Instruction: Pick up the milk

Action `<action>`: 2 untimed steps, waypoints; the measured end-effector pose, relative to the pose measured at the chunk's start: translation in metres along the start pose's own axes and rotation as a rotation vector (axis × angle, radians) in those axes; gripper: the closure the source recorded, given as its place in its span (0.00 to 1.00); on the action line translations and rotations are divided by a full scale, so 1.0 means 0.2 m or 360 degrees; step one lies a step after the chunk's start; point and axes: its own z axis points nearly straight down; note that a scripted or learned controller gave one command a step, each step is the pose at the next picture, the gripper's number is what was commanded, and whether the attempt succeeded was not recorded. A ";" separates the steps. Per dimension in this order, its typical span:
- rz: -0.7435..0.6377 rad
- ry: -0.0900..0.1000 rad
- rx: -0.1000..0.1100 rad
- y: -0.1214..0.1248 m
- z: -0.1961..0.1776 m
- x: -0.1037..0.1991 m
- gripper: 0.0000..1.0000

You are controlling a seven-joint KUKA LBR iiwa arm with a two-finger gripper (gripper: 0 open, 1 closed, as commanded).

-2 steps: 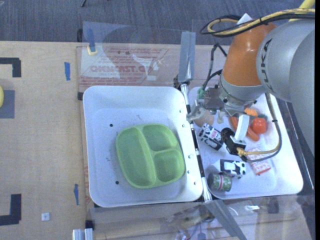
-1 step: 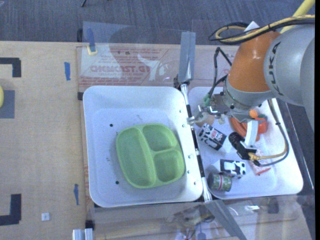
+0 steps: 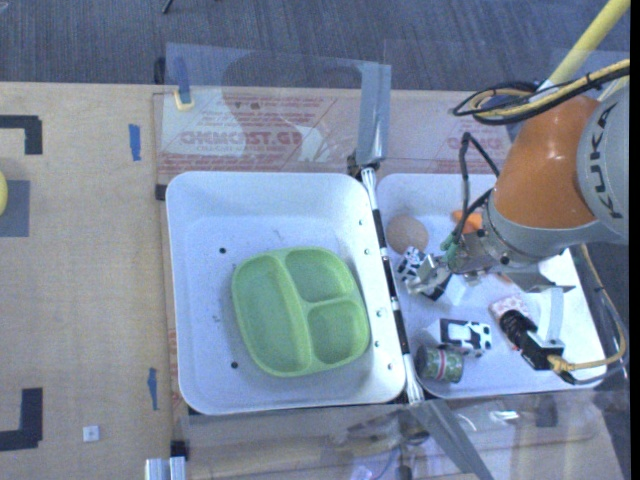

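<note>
Jaws (image 3: pixel 428 276) around cow-patterned milk carton (image 3: pixel 410 264).

Left bin (image 3: pixel 190 298): holds a green tray (image 3: pixel 301 311) with three compartments, lying near its middle, turned a little askew.
Right bin (image 3: pixel 580 373): touches the left bin along their shared edge.
Arm (image 3: pixel 545 183): reaches over the right bin from its right edge.
Gripper (image 3: pixel 432 276): low over the right bin, near the shared edge.
Milk (image 3: pixel 410 265): small cow-patterned carton just beside the gripper tip; grip unclear.
Egg (image 3: pixel 407 234): tan, near the far left corner of the right bin.
Second carton (image 3: pixel 466 336): cow-patterned, toward the near edge.
Can (image 3: pixel 440 364): green, on its side, near the near left corner.
</note>
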 end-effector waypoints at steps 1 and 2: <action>-0.0073 -0.0003 -0.0006 0.27 0.00 0.12 0.00; -0.0200 -0.0001 -0.0001 0.10 0.00 0.06 0.00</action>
